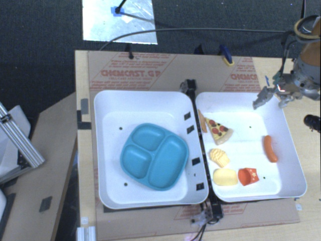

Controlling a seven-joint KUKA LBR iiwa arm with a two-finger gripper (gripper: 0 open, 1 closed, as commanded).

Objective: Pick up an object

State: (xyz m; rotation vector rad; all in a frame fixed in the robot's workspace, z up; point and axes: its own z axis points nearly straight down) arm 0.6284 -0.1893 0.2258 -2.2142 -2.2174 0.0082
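The right bin (288, 134) holds several toy foods: a pizza slice (219, 130), an orange sausage (271, 148), a ridged yellow piece (219, 157), a smooth yellow piece (225, 176), a red fries carton (248, 176) and a thin orange strip (202, 121) by the left wall. My gripper (271, 101) hangs over the bin's far right corner, above and apart from all of them. It is open, with nothing between its fingers. The sausage is the nearest item, lying below it in the view.
The left bin (108, 134) contains a blue divided plate (154, 156). A black divider with clips (196, 134) runs between the bins. Cables and a foil sheet (119, 14) lie beyond the bench's far edge.
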